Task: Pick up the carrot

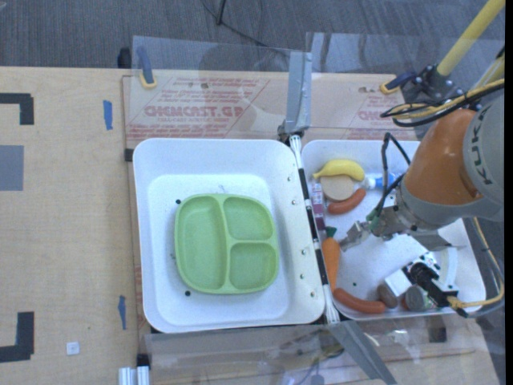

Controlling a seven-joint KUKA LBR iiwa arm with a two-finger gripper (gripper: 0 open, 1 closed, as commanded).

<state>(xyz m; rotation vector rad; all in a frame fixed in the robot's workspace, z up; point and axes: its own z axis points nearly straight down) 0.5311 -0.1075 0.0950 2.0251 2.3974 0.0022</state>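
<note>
**Operator:** Two white bins sit side by side on the bench. List the contents, largest item first.

**Technician:** The arm (449, 167), grey with an orange band, enters from 3 o'clock and hangs over the right bin (473, 287). The left bin (152, 215) holds a green divided plate (227, 243) near its centre. In the right bin: a banana (340, 169) at 11 o'clock, a sausage (346, 204) just below it, the carrot (330, 257) at 9 o'clock against the left wall, and a second sausage (361, 301) at 7 o'clock.

**Operator:** Gripper status?

**Technician:** The gripper (358, 233) sits at 1 o'clock from the carrot, near it and apparently above it. Whether the jaws are spread or closed cannot be determined from this angle. Nothing is visibly held.

**Operator:** Procedure for the approach?

**Technician:** My assessment is as follows. The carrot lies lengthwise along the wall, thick end toward 12 o'clock. Shift toward 7 o'clock until centred over the body. Set the jaws across the carrot's short axis, not along it. The wall-side finger has little room, so descend slightly inboard and vertically. Aim for the thicker upper half, where the taper is less likely to slip out. Confirm the carrot sits between the fingers before lifting.
</note>
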